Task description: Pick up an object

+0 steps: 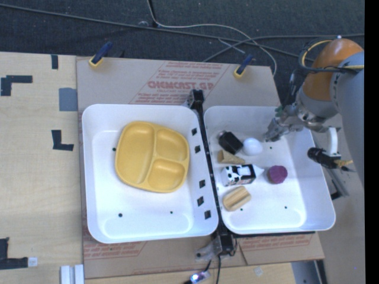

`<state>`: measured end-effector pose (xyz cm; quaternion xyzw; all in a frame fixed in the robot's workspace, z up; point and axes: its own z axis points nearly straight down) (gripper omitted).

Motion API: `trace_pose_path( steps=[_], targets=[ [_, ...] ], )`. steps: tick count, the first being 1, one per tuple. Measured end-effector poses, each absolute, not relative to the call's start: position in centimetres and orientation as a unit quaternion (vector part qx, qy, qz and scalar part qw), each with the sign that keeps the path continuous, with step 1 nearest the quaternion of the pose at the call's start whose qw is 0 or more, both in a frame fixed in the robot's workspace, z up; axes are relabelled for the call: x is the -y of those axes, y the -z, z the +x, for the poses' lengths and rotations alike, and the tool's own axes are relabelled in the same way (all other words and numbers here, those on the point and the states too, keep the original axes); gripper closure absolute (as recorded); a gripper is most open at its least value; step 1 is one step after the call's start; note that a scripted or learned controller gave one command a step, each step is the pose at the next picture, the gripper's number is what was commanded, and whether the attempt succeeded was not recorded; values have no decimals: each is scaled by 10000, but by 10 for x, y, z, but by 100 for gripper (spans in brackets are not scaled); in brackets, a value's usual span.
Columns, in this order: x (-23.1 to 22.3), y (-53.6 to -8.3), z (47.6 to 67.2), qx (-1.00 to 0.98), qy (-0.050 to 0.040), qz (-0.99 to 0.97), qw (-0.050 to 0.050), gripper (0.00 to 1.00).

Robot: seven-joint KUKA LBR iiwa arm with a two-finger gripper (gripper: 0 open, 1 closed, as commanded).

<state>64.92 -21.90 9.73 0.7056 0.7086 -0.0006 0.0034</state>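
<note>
Hovering over the right bin [308, 215], your claw [273, 134] carries nothing; whether it's open, you can't tell. You're approaching: drop toward the white ball [253, 146] just beside it.

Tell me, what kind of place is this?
Probably a robot test lab: a robot arm reaches over two white bins, one with a yellow plate, and cables run behind.

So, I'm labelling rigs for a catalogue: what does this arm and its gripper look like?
A grey arm with a rounded orange band above the wrist, and thin cables looping around it. The gripper is a small grey metal piece with dark parts.
</note>
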Motion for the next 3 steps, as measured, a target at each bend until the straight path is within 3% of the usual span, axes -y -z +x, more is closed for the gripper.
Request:
trace_pose_path(
  steps=[3],
  targets=[
    [213,-240,645,-7077,-9,7065,19,100]
  ],
)
